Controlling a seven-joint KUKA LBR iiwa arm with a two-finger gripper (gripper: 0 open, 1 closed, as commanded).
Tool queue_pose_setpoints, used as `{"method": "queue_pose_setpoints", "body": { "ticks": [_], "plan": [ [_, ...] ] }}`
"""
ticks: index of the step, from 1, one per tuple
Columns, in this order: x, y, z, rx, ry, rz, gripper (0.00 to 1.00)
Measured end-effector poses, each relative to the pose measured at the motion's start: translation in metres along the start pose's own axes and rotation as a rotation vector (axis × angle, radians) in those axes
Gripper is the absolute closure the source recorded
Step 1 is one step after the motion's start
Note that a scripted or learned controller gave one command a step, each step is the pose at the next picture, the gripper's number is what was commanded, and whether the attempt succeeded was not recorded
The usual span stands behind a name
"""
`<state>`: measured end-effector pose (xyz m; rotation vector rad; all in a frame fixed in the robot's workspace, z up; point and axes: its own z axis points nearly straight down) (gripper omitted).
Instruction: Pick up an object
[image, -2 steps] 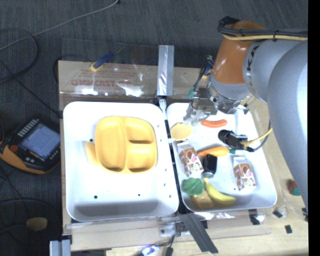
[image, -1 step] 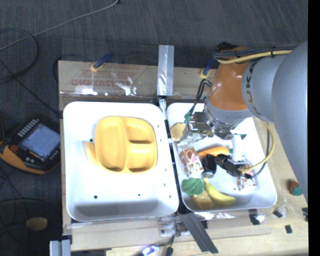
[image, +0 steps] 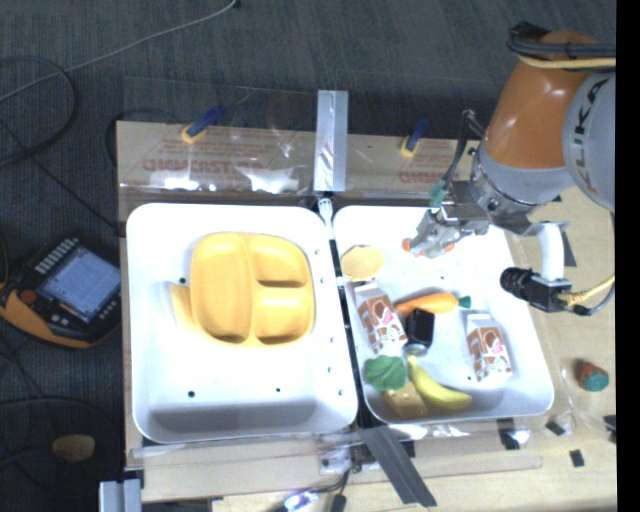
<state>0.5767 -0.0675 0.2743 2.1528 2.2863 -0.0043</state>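
My gripper (image: 432, 240) hangs over the far part of the right bin (image: 520, 405), above bare white floor. Nothing shows between its fingers. Below it lie an orange carrot (image: 428, 300), a small black block (image: 419, 327), two brown-and-white cartons (image: 379, 317) (image: 488, 347), a yellow banana (image: 435, 388), a green leafy piece (image: 386, 372) and a pale yellow round disc (image: 361, 262) near the bin's left wall. The carrot is the nearest of these to the gripper.
The left bin (image: 160, 400) holds a yellow divided tray (image: 250, 285). A metal divider strip (image: 331, 140) stands behind the bins. A handheld pendant (image: 65, 290) lies on the floor at left. A small teal and orange thing (image: 594, 377) rests right of the bench.
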Motion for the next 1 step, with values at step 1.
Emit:
{"method": "queue_pose_setpoints", "body": {
  "ticks": [1],
  "plan": [
    [-0.0668, -0.0458, 0.0357, 0.0, 0.001, -0.229, 1.0]
  ]
}}
